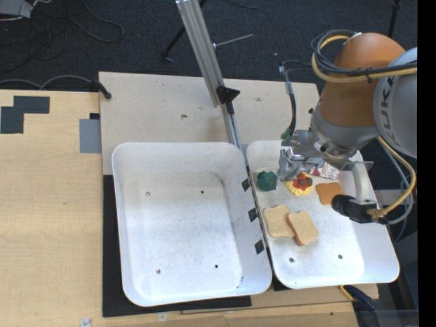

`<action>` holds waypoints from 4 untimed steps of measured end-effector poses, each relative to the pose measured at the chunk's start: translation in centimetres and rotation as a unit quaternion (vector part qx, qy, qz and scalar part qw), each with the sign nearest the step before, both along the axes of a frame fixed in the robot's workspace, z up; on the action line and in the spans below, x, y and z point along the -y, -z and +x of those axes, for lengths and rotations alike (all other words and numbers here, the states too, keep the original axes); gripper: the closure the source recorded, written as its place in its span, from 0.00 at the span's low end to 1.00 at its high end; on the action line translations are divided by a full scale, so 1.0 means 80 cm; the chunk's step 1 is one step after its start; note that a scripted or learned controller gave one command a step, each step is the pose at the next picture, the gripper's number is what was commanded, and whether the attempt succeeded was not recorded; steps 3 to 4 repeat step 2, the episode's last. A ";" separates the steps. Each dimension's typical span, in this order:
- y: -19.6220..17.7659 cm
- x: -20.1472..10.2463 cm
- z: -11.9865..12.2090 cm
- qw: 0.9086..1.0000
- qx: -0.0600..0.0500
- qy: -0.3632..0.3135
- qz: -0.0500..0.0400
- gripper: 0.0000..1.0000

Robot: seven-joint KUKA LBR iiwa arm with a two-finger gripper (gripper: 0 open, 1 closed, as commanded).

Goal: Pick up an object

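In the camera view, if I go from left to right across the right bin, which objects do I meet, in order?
Green object → pale bread-like slice → tan bread-like slice → orange object. The gripper hangs over the yellow and red toy, so I leave those two out.

on my grey arm [402, 104] a few dark letters show at the frame's edge, cut off; nothing else readable.

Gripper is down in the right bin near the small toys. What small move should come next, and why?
Probably a short drop straight down: the gripper hangs just above the yellow-and-red toy, with the green object beside it.
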State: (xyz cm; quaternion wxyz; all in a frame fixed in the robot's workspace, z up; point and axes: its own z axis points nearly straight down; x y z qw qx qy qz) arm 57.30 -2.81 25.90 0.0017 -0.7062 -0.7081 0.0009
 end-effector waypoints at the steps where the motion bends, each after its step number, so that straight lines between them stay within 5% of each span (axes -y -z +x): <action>1: 0.016 -0.062 0.000 1.000 -0.001 0.000 0.000 1.00; 2: 0.041 -0.124 0.018 1.000 -0.001 0.000 0.000 1.00; 4: 0.041 -0.124 0.018 1.000 -0.001 0.000 0.000 1.00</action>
